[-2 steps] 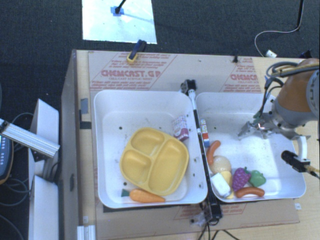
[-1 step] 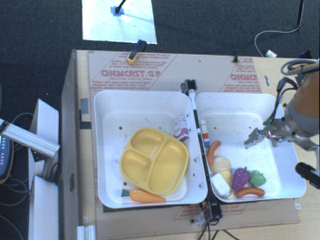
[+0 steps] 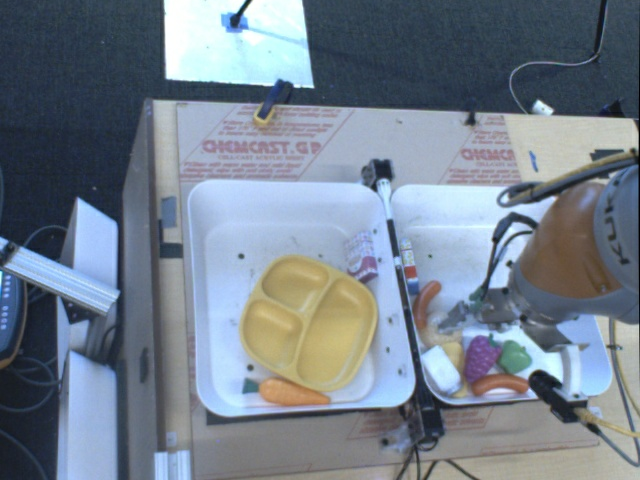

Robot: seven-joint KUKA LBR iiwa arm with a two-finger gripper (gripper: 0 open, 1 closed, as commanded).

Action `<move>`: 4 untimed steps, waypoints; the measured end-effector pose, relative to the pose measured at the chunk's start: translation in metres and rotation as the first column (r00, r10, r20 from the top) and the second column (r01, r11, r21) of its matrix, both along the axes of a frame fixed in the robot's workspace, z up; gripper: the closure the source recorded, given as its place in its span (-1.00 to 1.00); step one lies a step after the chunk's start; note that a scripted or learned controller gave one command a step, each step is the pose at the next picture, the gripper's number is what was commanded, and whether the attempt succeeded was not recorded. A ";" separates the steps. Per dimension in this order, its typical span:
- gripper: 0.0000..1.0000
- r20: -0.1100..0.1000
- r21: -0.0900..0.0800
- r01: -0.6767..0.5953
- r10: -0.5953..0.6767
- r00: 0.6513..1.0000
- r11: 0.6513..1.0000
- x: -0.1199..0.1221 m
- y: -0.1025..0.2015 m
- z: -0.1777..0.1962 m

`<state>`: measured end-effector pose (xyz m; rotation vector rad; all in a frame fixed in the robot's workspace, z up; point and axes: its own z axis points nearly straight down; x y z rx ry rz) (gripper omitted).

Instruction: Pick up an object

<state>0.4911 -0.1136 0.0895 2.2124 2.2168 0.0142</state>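
At the near edge of the left bin [image 3: 215, 268] an orange toy carrot [image 3: 293, 394] lies against the front wall, just near of the yellow divided plate [image 3: 308, 320] that fills the bin's middle. In the right bin [image 3: 445, 218], a cluster of toy food sits in the near left corner: a white piece [image 3: 441, 368], a red sausage [image 3: 499, 385] along the front wall, purple grapes [image 3: 482, 355] and a green piece [image 3: 515, 354] just right of them. A second orange-red sausage [image 3: 428, 302] lies farther back, by the divider. The gripper [image 3: 462, 315] hangs just left of the arm's orange band [image 3: 572, 248], over the spot between that sausage and the grapes; whether its jaws are spread or closed cannot be told, and nothing is seen between them. Farther back in the left bin, a small red-and-white packet [image 3: 361, 256] rests beside the plate's far right rim.
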 end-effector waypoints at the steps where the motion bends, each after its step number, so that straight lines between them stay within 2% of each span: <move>1: -1.00 -0.009 -0.001 -0.001 0.001 1.000 1.000 0.118 -0.020 -0.004; 2: -1.00 -0.010 -0.002 0.000 0.000 1.000 1.000 0.078 0.027 -0.004; 3: -1.00 -0.013 0.001 0.001 -0.001 1.000 1.000 0.031 0.021 -0.006; 4: 1.00 -0.011 0.001 -0.001 0.001 1.000 1.000 0.032 0.021 0.005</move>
